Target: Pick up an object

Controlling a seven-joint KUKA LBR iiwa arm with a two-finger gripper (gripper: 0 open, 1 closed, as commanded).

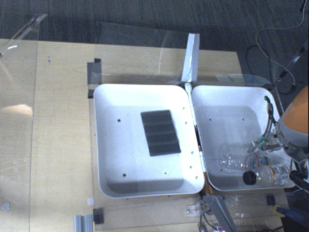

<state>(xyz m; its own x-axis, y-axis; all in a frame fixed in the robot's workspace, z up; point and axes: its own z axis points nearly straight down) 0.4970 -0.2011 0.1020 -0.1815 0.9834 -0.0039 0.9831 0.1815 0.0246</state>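
White bins are seen side by side: left bin (111,144) holds a dark ribbed block (160,132), far from the gripper (264,149). Clear plastic bottle (263,175), black-capped, lies just below the gripper in the right bin (227,105). Gripper state cannot be told.

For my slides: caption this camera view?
End effector over clear bottle in right bin; dark pad in left bin.
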